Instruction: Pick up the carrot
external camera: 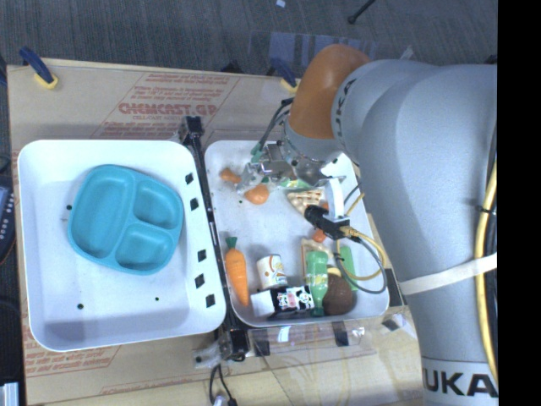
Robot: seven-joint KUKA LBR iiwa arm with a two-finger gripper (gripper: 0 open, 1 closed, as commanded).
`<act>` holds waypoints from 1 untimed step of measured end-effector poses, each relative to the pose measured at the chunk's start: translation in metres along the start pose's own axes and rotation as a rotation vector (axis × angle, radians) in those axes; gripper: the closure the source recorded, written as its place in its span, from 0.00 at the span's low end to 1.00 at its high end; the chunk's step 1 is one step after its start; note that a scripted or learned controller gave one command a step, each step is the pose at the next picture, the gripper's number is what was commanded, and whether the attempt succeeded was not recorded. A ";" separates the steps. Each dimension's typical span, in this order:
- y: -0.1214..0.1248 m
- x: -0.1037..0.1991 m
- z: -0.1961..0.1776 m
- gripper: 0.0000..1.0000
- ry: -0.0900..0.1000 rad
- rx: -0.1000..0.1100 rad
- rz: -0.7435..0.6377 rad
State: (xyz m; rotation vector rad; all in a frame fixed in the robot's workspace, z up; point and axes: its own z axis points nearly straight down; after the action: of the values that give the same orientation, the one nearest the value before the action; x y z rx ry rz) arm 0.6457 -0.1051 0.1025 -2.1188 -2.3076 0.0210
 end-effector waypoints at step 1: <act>-0.001 0.076 -0.092 1.00 0.003 -0.013 0.237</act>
State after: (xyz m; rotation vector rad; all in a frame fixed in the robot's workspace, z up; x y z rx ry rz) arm 0.6402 -0.0289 0.1945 -2.3834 -2.0460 0.0044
